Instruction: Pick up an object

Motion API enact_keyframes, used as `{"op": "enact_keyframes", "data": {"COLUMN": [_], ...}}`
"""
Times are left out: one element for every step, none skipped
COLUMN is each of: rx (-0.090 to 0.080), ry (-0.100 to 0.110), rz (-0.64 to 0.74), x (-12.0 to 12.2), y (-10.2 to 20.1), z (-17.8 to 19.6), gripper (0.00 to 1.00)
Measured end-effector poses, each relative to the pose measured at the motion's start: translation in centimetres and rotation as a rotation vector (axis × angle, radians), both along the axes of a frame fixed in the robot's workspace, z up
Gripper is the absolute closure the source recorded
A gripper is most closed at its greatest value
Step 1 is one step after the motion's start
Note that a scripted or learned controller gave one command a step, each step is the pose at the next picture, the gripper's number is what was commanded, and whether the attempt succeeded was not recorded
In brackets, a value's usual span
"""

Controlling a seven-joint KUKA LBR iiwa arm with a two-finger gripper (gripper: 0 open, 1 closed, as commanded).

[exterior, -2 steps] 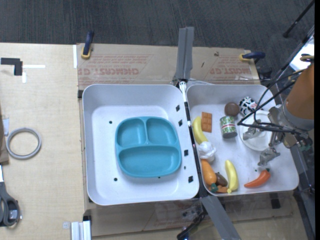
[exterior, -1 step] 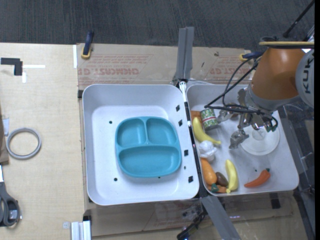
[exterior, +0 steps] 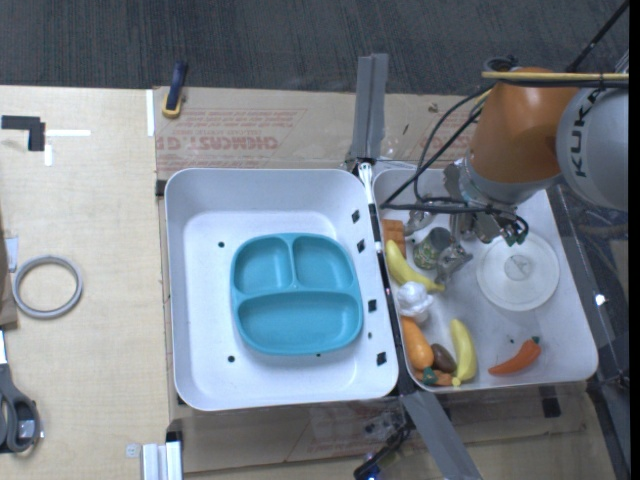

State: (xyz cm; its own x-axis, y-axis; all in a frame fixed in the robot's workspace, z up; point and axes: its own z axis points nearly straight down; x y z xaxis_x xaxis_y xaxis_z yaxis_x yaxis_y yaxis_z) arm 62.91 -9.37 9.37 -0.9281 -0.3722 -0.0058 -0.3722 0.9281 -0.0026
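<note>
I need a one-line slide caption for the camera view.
Gripper lowered among toy food in the right bin; blue plate in the left bin.

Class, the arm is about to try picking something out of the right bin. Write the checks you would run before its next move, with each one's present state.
1. Hand is over the right bin: ok.
2. Toy food lies within that bin, such as the banana and the orange pepper: ok.
3. Something is held between the fingers: cannot tell.
4. White lid lies apart from the bananas: ok.
5. Blue plate sits in the left bin, out of the way: ok.
</note>
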Motion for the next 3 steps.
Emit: {"op": "enact_keyframes", "data": {"rx": [0.0, 0.022, 0.002], "ry": [0.001, 0.008, 0.003], "rz": [0.057, 0.093, 0.011], "x": [-2.5, 2.1, -3.7], "y": [-7.4, -11.3, -7.8], "z": [0.0, 2.3, -0.1], "gripper": [0.0, 0.0, 0.0]}}
